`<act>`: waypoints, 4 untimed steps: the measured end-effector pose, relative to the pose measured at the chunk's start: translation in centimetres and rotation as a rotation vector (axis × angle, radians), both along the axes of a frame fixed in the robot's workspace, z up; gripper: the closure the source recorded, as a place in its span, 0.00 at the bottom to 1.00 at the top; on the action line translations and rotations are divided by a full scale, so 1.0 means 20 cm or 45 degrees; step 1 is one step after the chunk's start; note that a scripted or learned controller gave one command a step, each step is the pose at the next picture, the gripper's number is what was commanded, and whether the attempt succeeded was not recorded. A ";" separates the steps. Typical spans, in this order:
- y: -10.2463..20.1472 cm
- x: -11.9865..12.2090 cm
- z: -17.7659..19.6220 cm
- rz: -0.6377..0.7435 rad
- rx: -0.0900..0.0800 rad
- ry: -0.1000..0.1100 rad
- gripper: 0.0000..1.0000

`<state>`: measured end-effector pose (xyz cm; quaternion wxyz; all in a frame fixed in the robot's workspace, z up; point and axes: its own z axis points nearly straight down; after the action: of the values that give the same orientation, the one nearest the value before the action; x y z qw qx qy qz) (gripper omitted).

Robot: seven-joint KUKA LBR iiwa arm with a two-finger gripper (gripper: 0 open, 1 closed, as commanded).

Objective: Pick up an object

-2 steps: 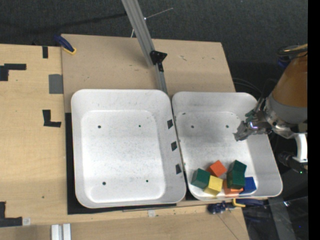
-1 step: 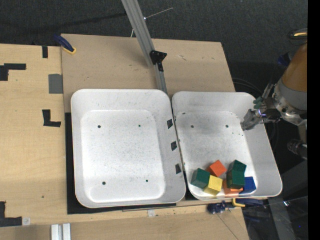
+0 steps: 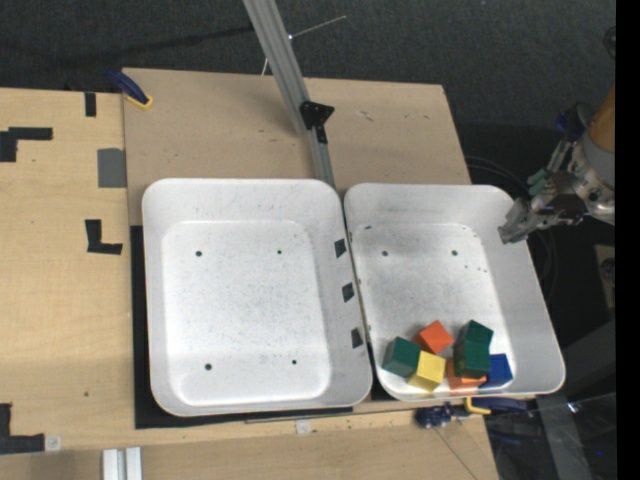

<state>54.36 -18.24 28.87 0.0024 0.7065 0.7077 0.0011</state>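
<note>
Hand point(image 3: 512, 230): above right bin's point(image 3: 520, 298) far rim, grip unclear | blocks point(image 3: 448, 356): clustered in its near corner

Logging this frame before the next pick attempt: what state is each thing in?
gripper: over the right bin's upper right rim, holding nothing
right bin: holds a cluster of blocks in its lower right corner
orange block: atop the cluster, tilted
yellow block: resting at the cluster's front
left bin: flat on the bench

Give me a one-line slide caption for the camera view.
Claw poised at the right bin's far right rim, apart from the colored blocks clustered in its near corner.
</note>
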 end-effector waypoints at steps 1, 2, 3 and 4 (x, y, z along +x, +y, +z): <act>0.22 0.06 -0.08 0.004 0.003 0.009 1.00; 0.51 0.08 -0.14 0.006 0.004 0.009 1.00; 0.78 0.11 -0.22 0.006 0.004 0.011 1.00; 1.03 0.21 -0.20 0.007 0.004 0.007 1.00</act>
<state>58.48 2.44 24.82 -0.0008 0.7045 0.7097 0.0004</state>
